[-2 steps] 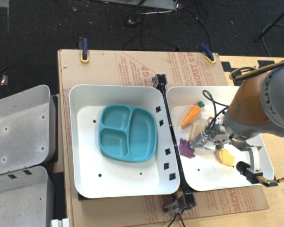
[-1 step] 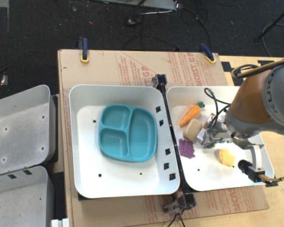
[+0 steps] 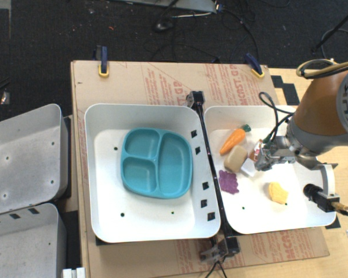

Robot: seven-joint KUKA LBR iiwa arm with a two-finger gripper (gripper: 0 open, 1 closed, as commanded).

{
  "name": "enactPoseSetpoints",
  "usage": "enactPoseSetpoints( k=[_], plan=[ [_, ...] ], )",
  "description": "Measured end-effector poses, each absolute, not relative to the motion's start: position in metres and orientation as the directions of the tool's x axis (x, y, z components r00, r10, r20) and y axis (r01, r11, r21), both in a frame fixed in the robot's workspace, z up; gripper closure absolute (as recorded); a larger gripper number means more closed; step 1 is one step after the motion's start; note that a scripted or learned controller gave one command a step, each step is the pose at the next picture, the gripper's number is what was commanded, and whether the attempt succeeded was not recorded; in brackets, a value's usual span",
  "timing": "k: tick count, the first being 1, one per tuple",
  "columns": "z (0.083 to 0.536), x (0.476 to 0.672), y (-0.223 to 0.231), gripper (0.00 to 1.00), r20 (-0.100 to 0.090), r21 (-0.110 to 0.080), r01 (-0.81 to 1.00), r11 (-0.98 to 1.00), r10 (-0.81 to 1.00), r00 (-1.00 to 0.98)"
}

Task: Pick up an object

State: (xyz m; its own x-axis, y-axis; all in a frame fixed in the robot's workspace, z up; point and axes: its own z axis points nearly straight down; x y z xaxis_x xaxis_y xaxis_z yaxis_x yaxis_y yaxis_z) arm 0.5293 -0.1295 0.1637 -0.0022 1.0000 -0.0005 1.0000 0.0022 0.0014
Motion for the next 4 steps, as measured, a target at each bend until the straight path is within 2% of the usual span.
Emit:
enactPoseSetpoints(
  k=[1, 2, 3, 4],
  plan=[
    [0.205, 0.527, -0.126, 1.0, 0.0, 0.001, 1.0, 0.003, 1.0, -0.003],
    [0.255, 0.538, -0.128, 1.0, -0.002, 0.004, 1.0, 0.003, 1.0, -0.003],
    [0.255, 0.533, -0.068, 1.0, 0.001, -0.001, 1.0, 0.007, 1.0, -0.007],
    [0.241, 0.518, -0.022, 1.0, 0.0, -0.001, 1.0, 0.003, 1.0, -0.003]
  ],
)
